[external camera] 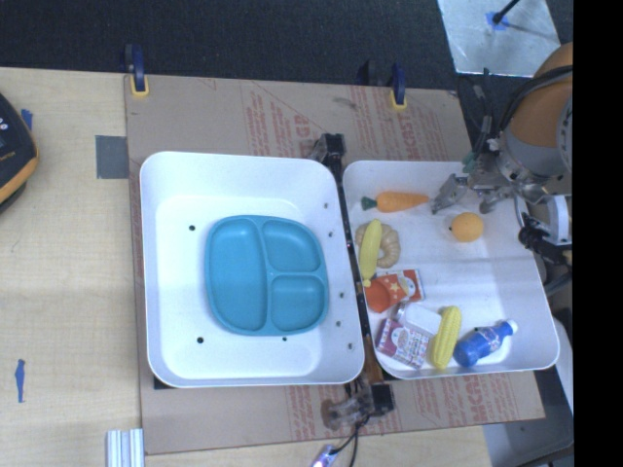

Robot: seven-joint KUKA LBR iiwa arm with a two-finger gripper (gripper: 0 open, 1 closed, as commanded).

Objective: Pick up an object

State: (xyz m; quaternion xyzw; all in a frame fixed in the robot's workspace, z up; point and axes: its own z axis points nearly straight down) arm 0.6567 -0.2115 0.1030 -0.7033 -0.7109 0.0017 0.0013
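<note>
While claw (465, 189) hovers over right bin (531, 290) | grip: cannot tell | near orange (467, 227)

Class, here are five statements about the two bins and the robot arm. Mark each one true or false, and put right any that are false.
1. The blue divided plate lies in the left bin. True.
2. The carrot lies at the near edge of the right bin. False: it lies near the far edge.
3. The gripper is above the right bin's far side, near the orange. True.
4. The blue bottle stands upright in the left bin. False: it lies on its side in the right bin.
5. Two corn cobs, one and another, lie in the right bin. True.
</note>
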